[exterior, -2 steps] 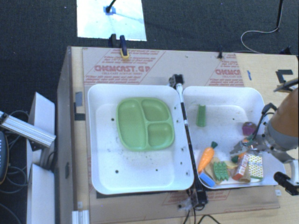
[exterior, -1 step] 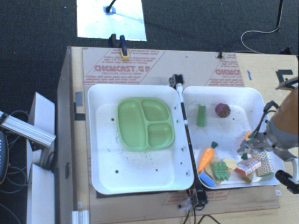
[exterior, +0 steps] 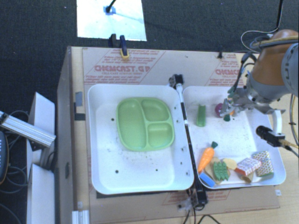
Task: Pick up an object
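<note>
While the arm [exterior: 275,64] reaches in from the right, its gripper [exterior: 227,110] hangs low over the upper part of the right bin [exterior: 243,139], near that bin's back wall. Fingers are small and partly blurred against the white floor; cannot tell whether they are apart or closed. A small purple-red object [exterior: 219,109] sits right at the fingertips, touching or just beside them, and a small dark green bit [exterior: 227,118] lies just below. Whether either is between the fingers is unclear.

Right bin, other contents: green pickle-shaped piece [exterior: 201,115] lying upright near the divider, well left of the gripper. Toy carrot [exterior: 206,157] lower down, tilted. Along the near edge, a cluster: blue piece [exterior: 208,179], green leafy piece [exterior: 220,170], pale yellow piece [exterior: 229,163], red-and-white box [exterior: 247,166], checkered block [exterior: 263,163].

Left bin [exterior: 103,139]: green divided plate [exterior: 145,123], three compartments, sitting roughly centre, toward the back.
</note>
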Robot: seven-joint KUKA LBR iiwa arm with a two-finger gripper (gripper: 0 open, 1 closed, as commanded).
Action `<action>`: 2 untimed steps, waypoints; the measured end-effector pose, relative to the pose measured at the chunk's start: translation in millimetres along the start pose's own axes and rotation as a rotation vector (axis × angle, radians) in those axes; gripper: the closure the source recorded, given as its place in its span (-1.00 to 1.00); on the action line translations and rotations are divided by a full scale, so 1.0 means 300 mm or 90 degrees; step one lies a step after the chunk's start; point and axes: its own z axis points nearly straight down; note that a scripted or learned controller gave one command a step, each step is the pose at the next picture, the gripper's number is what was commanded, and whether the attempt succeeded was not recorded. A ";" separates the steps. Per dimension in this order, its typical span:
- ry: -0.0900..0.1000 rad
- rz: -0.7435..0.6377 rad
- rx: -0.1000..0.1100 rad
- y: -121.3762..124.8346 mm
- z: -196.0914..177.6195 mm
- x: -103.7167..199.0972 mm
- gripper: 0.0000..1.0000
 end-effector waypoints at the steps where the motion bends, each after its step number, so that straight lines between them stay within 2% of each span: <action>1: 0.000 0.000 0.001 0.052 -0.183 0.200 1.00; 2: 0.000 0.000 0.003 -0.216 -0.288 0.370 1.00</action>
